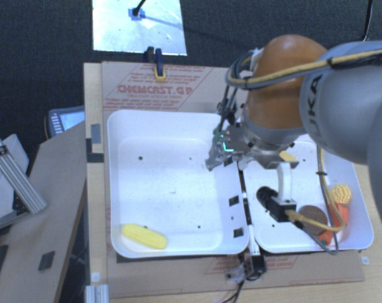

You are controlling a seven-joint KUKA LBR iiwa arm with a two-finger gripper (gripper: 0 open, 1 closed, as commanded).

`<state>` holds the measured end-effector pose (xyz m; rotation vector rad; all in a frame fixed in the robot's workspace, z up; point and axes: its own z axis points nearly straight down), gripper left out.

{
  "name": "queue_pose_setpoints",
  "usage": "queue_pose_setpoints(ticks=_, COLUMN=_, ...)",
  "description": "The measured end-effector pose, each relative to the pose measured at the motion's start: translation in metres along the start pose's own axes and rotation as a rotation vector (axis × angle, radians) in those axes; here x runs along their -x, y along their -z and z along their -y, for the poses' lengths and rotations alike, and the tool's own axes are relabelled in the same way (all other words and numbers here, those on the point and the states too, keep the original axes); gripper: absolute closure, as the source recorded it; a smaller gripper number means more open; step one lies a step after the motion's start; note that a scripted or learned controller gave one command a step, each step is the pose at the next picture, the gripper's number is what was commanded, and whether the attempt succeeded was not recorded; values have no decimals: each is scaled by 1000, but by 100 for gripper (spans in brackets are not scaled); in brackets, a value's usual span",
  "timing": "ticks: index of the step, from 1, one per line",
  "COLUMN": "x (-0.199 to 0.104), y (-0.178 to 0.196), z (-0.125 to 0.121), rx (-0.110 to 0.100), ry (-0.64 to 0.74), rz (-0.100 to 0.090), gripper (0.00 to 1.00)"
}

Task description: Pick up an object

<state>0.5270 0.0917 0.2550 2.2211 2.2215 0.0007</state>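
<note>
A yellow corn-shaped object [144,236] lies in the left bin [134,128], near its front left corner. In the right bin [361,235] a yellow knobbly object [341,193], an orange object [340,216] and a brown round object [313,216] sit close together at the right side. A small yellow piece [288,157] shows just under the arm's wrist. My gripper [217,156] hangs over the right edge of the left bin, near the divider between the bins, far from the corn-shaped object. The big grey and orange arm hides much of the right bin.
The bins rest on a cardboard sheet [153,88] held by a clamp [158,62] at the back. A shiny metal plate [137,16] lies behind the bench. An aluminium rail [11,169] stands at the left.
</note>
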Motion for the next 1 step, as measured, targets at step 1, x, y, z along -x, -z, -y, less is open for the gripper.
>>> queue_pose_setpoints(ticks=1, x=-37, y=-49, z=-67, rx=1, ry=7, rz=0, gripper=0)
